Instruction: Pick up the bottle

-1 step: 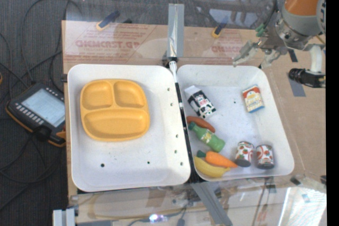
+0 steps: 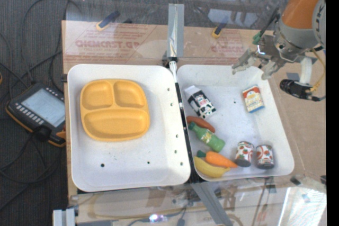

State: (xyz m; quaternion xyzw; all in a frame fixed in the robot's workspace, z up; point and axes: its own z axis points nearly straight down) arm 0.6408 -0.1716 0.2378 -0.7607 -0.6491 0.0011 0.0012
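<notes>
- Camera view: 2 shallow white bins sit side by side on the bench; the left bin [image 2: 90, 172] holds a yellow divided tray [image 2: 114, 109], and the right bin [image 2: 283, 140] holds the small items.
- The bottle [image 2: 210, 138] is green and lies on its side near the left wall of the right bin, roughly midway along it.
- Neighbours of the bottle: a red sausage-shaped item [image 2: 201, 123] lies just beside its upper end, a carrot [image 2: 221, 160] and a banana [image 2: 211, 169] lie near its lower end, and a black-and-white carton [image 2: 201, 102] lies farther up.
- The end effector [image 2: 256, 65] hangs over the far right corner of the right bin, well apart from the bottle, with its fingers spread wide and nothing between them.
- Step in hand, as judged: approach; no grasp is begun.
- Next move, as judged: travel across the bin toward its left wall, align the fingers across the narrow body of the bottle, then descend.
- Risk, as judged: the fingers may catch the red item, which leaves little clearance.
</notes>
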